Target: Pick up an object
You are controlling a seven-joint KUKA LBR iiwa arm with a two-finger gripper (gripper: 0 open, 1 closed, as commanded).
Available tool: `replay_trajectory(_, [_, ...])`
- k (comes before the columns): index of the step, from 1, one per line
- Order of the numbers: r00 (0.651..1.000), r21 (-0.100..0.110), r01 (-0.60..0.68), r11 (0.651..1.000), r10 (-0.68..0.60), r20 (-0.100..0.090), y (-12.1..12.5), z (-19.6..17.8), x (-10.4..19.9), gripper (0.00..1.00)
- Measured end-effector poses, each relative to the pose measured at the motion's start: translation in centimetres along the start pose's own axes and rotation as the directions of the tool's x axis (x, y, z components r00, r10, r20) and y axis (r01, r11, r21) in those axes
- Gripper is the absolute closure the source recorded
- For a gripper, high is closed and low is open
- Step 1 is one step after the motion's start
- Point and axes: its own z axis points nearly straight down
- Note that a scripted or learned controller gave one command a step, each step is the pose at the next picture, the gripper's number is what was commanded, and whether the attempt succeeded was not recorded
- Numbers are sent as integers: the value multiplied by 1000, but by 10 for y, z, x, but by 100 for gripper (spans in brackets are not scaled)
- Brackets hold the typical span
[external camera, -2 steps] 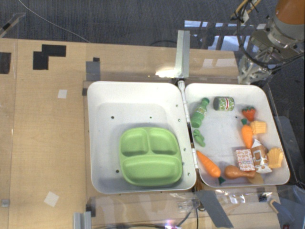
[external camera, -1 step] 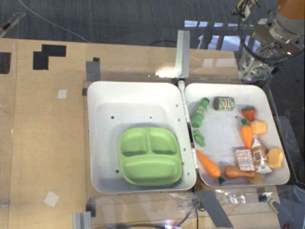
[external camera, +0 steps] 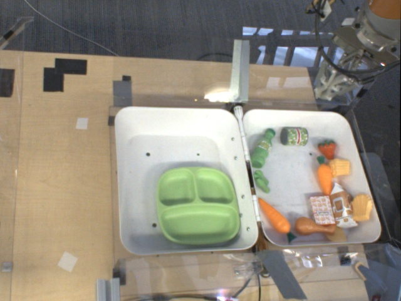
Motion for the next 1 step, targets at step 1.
replay_trajectory(1, [996,-18,-88,996,87,-24,25,16,75,100])
